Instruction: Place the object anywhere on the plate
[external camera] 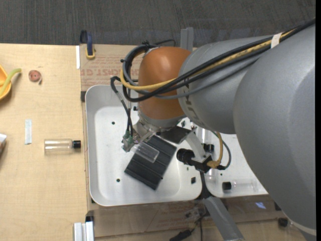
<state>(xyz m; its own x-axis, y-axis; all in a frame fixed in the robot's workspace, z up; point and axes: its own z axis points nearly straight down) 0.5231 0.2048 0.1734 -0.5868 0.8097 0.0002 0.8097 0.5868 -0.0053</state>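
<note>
Gripper hangs low over left bin; finger state: cannot tell. No plate identified. Advice: lift slowly, confirm any object before travelling.

Dark grey carpet floor lies beyond a pale wooden bench under even light.

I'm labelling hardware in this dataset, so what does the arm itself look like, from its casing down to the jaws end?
The arm has smooth, rounded grey casing with a glossy orange band above the wrist. Black and yellow cables run along it and loop around the band. The gripper is a dark, ribbed, boxy block with a clear panel on top.
</note>
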